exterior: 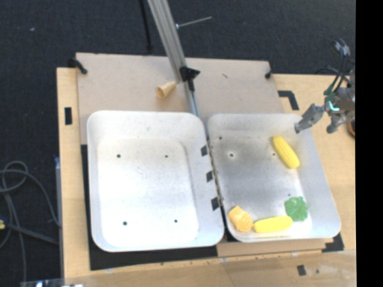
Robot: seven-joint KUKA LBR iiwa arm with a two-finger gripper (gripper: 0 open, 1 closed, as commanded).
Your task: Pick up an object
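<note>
**Gripper at the right edge, four objects in the right bin**

Two shallow white bins side by side on a tan tabletop (pixel 131 79). Left bin (pixel 99 160) with a scuffed, speckled floor. Right bin (pixel 251 178) with four objects, all toward its right and near sides.

Against the near rim, a yellow corn cob (pixel 273 224) lying lengthwise along the rim. Just left of it, touching or nearly touching, an orange-yellow chunk (pixel 240 219). Just right of and above the cob's right end, a green leafy piece (pixel 295 208) in the near right corner. Well apart from these three, farther back, a second yellow corn cob (pixel 286 152) lying at a slant, near the far right part of the bin.

Gripper (pixel 335 109) at the right edge of the view, outside the bin's far right corner, above the tabletop and well apart from every object. Nothing seen between the jaws; spread or pressed together, cannot tell.

Beyond the bins, a small tan cork-like piece (pixel 166 89) on the tabletop, beside a slanted grey metal rail (pixel 167 34).
</note>
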